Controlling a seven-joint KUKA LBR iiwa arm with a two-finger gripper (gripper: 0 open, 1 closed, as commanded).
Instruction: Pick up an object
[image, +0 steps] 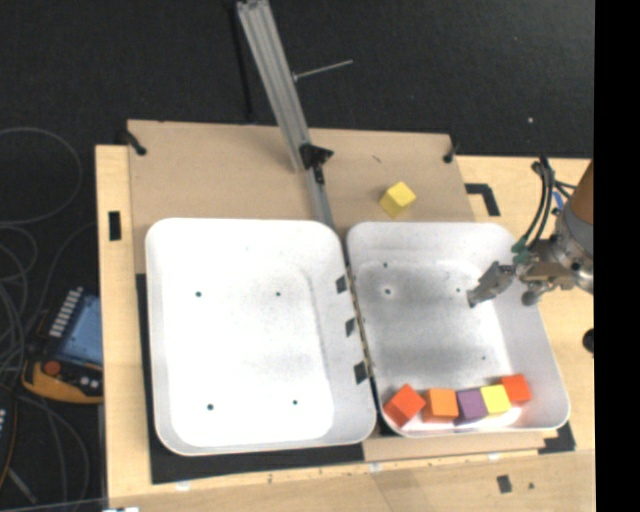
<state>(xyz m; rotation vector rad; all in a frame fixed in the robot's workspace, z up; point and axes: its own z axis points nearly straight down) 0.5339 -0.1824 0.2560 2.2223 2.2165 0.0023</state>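
Several small blocks lie in a row along the near wall of the right bin (400, 245): an orange-red block (405, 404), an orange block (441, 402), a purple block (470, 403), a yellow block (496, 399) and a red-orange block (516, 389). A yellow cube (397, 198) rests on the bench behind the bins. My gripper (490, 284) hangs over the right side of the right bin, well behind the row of blocks, with nothing visible in it.
The left bin (170, 250) sits beside the right one. A slanted metal pole (285, 90) rises from the bench behind the bins. Cables and a handheld pendant (70, 345) lie on the floor at the left.
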